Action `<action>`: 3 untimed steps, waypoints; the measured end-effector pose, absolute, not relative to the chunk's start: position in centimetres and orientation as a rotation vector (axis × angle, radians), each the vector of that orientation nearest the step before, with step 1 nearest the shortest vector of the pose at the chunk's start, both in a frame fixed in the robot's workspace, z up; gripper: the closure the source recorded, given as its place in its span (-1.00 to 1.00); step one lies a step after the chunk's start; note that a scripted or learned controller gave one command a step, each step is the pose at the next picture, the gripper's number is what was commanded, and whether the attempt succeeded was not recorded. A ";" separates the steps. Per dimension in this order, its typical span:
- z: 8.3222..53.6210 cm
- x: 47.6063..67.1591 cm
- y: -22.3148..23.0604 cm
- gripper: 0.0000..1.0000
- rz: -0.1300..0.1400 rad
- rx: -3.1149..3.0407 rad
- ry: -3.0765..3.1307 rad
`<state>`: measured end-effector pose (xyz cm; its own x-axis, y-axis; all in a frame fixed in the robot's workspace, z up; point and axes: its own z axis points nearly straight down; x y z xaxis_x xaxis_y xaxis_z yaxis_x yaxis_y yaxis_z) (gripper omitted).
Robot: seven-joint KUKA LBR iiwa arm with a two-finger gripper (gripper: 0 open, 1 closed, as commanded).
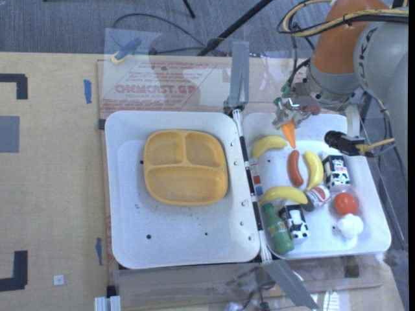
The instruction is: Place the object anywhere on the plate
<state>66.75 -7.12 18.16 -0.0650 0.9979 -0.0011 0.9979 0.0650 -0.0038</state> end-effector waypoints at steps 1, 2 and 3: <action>18.1 66.7 -0.3 1.00 0.005 -1.801 -2.568; 18.2 65.6 7.2 1.00 0.004 -1.413 -2.800; 19.8 64.0 10.8 1.00 0.001 -0.821 -3.027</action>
